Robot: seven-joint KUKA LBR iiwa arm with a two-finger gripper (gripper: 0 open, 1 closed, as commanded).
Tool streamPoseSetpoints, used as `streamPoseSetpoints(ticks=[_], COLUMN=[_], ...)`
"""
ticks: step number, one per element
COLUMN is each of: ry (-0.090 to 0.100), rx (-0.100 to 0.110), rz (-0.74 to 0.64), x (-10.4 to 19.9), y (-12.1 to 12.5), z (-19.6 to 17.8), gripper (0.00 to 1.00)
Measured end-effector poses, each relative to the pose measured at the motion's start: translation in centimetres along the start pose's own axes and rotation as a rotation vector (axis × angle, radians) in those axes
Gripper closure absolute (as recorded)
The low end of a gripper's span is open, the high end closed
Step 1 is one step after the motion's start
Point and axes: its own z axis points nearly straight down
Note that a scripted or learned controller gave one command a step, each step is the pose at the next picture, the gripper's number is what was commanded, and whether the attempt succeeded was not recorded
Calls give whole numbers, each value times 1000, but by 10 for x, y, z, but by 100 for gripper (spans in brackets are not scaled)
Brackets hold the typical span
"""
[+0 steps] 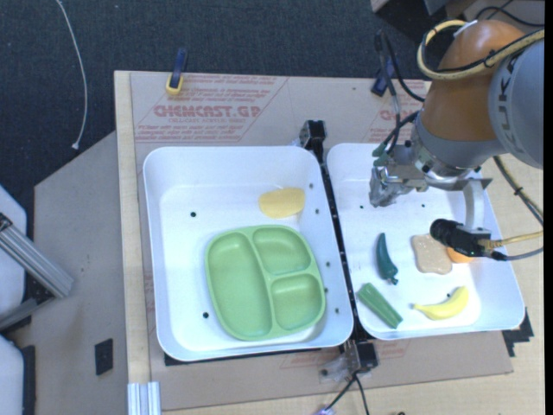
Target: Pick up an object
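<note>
Over the back part of the right bin (510, 305), the gripper (386, 195) hangs from the grey and orange arm with its tips pointing down at bare white floor; whether it is apart or together I cannot tell from this angle, and nothing is seen caught in it. Taking the gripper as the landmark, the nearest candidate is the teal pepper (385, 258), which lies almost straight towards the camera from it, well apart, its long axis running roughly front to back with a slight lean. Further on the same line, close to the bin's front wall, lies the green block (378, 305), set on a diagonal. The tan slice (431, 255) sits off to the arm's side of the pepper, with the banana (445, 304) beyond it near the front wall. My judgement is that a pick calls for a short pull towards the front of the bin, then a descent with the closing direction across the pepper's narrow width. The yellow piece (282, 201) and green tray (264, 280) lie in the left bin (164, 232), beyond the divider
</note>
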Motion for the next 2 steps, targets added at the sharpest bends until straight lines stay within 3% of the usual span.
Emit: streamPoseSetpoints(ticks=[2], ry=[0], rx=[-1], rz=[1], x=[118], y=[-1], z=[3], gripper=[100])
